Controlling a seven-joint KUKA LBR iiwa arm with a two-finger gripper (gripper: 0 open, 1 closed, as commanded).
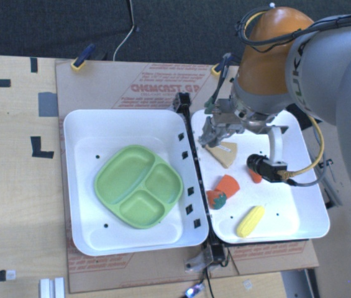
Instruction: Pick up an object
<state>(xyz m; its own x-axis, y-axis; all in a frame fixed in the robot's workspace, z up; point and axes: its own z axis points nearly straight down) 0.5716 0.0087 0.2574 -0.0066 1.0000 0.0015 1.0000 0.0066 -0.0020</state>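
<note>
Dark carpet runs behind a wooden bench on which a printed cardboard sheet carries two shallow white bins side by side. Largest in sight is the grey arm with its orange band, reaching in from the right and bending down over the right bin. Next comes the left bin, which holds a green divided plate lying flat near its middle. Over the far left part of the right bin the gripper hangs just above, perhaps touching, a tan wedge that looks like a toy slice of cheese or bread; whether its jaws stand apart or together cannot be told from this angle, and nothing is plainly held between them. Smaller things lie nearer the front of that bin: a yellow corn cob, an orange-red toy vegetable with a green tip, and a small red piece beside a black fitting on the arm's cable. The wedge seems the likely target; it is probably light, stiff and smooth-sided plastic, so it may slip, and it is best pinched across its two flat faces near the thick end rather than at the thin point.
</note>
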